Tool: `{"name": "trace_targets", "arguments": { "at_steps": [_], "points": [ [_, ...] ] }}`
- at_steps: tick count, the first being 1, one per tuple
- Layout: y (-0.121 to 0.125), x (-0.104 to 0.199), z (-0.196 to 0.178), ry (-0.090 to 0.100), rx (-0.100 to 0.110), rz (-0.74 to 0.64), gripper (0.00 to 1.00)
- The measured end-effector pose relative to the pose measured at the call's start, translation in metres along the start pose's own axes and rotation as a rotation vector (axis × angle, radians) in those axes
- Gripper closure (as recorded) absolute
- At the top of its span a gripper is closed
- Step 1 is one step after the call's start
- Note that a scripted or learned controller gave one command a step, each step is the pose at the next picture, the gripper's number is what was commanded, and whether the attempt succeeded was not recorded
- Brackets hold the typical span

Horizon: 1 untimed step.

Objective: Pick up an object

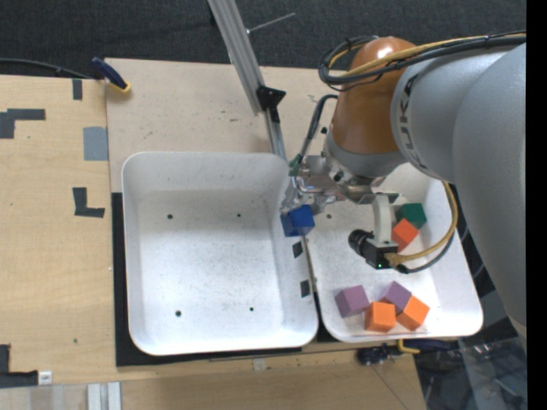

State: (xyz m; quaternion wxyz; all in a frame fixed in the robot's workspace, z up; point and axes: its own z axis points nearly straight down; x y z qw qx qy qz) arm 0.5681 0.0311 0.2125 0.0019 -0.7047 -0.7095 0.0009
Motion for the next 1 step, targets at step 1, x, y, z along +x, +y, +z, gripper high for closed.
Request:
{"name": "trace_targets", "arguments": {
  "at_steps": [1],
  "points": [
    [-0.0112, 0.0591, -0.0123, 0.000, -0.001, -0.002, 1.00]
  ]
}}
